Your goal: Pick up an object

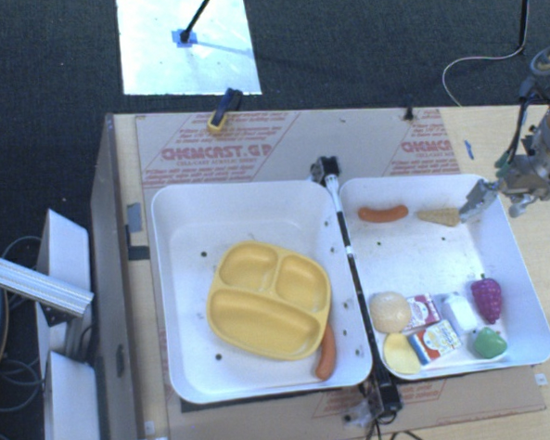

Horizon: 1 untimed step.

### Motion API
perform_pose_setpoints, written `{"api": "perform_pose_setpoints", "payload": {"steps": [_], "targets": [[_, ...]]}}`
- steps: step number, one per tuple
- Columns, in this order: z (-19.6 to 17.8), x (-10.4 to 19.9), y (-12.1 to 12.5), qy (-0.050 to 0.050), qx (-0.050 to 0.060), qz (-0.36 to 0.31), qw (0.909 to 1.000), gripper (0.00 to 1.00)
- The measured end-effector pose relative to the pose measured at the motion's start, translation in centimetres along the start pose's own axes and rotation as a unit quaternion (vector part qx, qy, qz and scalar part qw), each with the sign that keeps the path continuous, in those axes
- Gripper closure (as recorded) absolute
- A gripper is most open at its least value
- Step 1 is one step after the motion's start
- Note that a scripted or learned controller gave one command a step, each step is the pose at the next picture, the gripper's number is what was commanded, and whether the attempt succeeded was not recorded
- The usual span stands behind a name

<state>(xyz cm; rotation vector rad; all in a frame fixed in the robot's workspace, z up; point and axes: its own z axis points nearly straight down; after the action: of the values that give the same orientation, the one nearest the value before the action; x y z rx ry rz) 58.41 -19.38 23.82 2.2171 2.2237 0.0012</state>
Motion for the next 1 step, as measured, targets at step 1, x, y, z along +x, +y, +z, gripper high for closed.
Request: {"api": "perform_pose_setpoints", "payload": {"steps": [1], "targets": [[7.04,-1.27,-3.03,0.0,0.001,0.001,1.0,0.0]]}}
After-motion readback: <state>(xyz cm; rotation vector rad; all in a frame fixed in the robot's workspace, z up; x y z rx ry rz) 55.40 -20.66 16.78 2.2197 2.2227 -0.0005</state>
